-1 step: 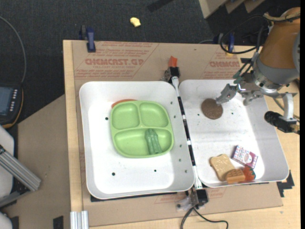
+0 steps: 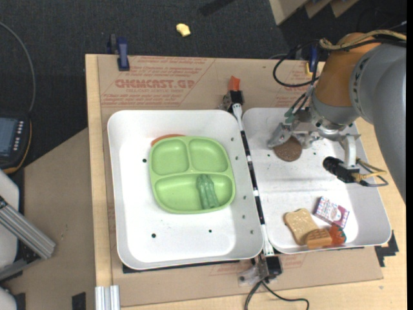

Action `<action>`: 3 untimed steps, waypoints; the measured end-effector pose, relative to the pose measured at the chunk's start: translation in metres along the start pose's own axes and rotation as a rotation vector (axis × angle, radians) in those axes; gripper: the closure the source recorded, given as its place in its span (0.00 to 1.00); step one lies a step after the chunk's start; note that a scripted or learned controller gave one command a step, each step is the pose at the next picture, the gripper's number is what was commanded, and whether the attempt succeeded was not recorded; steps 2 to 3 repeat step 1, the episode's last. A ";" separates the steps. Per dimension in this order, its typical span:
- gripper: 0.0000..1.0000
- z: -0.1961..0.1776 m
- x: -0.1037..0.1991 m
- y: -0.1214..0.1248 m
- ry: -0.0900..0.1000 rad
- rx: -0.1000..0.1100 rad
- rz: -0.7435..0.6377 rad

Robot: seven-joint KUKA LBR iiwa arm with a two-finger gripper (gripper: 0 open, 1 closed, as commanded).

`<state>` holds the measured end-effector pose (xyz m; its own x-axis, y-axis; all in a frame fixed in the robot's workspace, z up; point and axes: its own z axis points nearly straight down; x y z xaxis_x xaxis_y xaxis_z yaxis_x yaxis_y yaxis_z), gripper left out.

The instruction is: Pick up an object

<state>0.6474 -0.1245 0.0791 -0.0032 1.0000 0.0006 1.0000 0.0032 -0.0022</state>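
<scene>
My gripper [image 2: 294, 137] hangs low over the far part of the right bin [image 2: 361, 192], fingers spread open. A brown round disc [image 2: 288, 152] lies on the bin floor just below and between the fingers; I cannot tell whether they touch it. Near the front of the same bin lie a tan bread slice [image 2: 298, 223], an orange and red piece [image 2: 324, 237] and a pink and white packet [image 2: 331, 212].
The left bin [image 2: 129, 192] holds a green divided plate [image 2: 190, 173] with a green strip [image 2: 206, 191] in its front compartment. An orange edge [image 2: 166, 137] peeks out behind the plate. A ridge [image 2: 250, 173] separates the two bins.
</scene>
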 end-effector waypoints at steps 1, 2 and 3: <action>1.00 -0.017 -0.001 0.000 -0.001 -0.006 0.002; 1.00 -0.017 -0.001 0.000 -0.001 -0.006 0.002; 1.00 -0.017 -0.001 0.000 -0.001 -0.006 0.002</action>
